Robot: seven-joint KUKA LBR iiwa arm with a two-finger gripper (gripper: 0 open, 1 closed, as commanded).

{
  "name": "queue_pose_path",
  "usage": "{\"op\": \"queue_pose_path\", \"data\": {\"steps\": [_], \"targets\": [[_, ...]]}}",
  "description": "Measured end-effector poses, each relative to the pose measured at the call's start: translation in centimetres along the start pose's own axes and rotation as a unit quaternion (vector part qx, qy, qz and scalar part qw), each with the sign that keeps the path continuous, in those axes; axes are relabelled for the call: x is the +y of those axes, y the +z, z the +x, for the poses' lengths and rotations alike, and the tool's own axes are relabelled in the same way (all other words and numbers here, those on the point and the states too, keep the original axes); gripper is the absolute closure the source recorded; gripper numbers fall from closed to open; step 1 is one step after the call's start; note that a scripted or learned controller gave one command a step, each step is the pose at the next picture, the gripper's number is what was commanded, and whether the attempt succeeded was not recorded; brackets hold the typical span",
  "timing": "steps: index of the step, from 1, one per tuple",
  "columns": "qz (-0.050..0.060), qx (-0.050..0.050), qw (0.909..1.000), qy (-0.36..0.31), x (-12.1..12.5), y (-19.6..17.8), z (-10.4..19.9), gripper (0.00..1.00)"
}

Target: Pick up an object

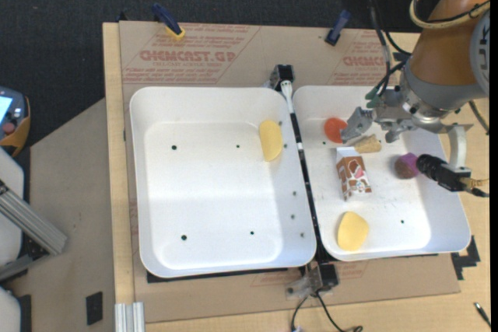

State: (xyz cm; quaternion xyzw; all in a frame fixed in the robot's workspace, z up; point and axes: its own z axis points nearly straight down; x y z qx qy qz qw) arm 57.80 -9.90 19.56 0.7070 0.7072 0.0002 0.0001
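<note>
The right bin holds an orange-red ball, a small tan piece, a brown and white packet, a purple lump and a yellow lump. Another yellow lump lies in the left bin near its right wall. My gripper hangs low over the back of the right bin, just right of the ball and right above the tan piece. Whether it touches the tan piece is unclear.
The arm's grey and orange body reaches in over the right bin's far right corner. A black part with a cable sticks out beside the purple lump. A black divider runs between the bins. Clamps hold the cardboard base.
</note>
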Motion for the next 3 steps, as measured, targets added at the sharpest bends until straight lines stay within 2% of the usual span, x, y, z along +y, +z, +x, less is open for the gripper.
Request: {"op": "queue_pose_path", "data": {"steps": [1,2,3], "targets": [[0.003,0.001,1.0000,0.002,-4.2,11.6,-0.5,0.00],[-0.002,0.000,1.0000,0.001,-3.9,9.9,-0.6,1.00],[-0.009,0.000,0.9999,-0.005,5.8,0.4,5.7,1.00]]}}
